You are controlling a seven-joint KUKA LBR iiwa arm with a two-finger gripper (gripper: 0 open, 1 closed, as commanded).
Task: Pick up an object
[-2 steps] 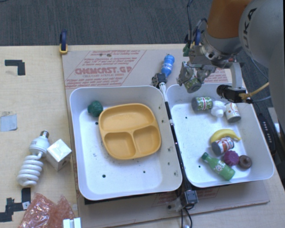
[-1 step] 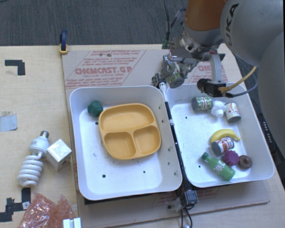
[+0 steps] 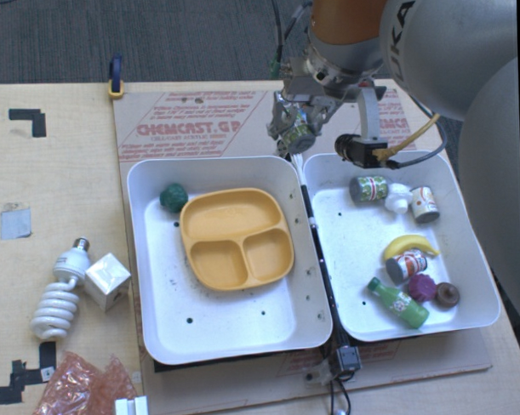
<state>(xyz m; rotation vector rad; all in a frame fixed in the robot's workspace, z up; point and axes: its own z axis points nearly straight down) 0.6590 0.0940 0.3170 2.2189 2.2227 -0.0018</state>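
Above the far rim where the two bins meet, the jaws (image 3: pixel 297 133) hang over the printed cardboard sheet (image 3: pixel 197 124), and between them sits a small greenish, mixed-coloured object (image 3: pixel 298 138); it is too small and blurred to say what it is, but the jaws look closed on it. Over them rises the grey arm (image 3: pixel 442 43) with its orange band (image 3: pixel 347 12), coming from the right, and a yellow cable (image 3: pixel 415 133) runs from it to a black part (image 3: pixel 356 148) just above the right bin. The right bin (image 3: pixel 474 237) holds, near its far wall, a small green-labelled can (image 3: pixel 369 188) lying on its side, a white piece (image 3: pixel 397 198) beside it and a small can (image 3: pixel 424 203) with a red and white label. Lower in this bin are a yellow banana (image 3: pixel 412 244), a red and white can (image 3: pixel 409 263) touching it, a purple object (image 3: pixel 422 287), a brown ring like a doughnut (image 3: pixel 448 294) and a green bottle (image 3: pixel 398 302) lying flat. The left bin (image 3: pixel 152 274) holds a yellow-orange tray (image 3: pixel 236 238) with three compartments, and a dark green ball (image 3: pixel 173 197) just beside its far left corner. On the tabletop (image 3: pixel 47 193) to the left of the bins lie a white spiral light bulb (image 3: pixel 60 292) and a white cube (image 3: pixel 107 278) touching it, and a pinkish crumpled bag (image 3: pixel 79 396) near the front edge. A blue and yellow clamp (image 3: pixel 116 77) stands at the far left corner of the cardboard sheet.
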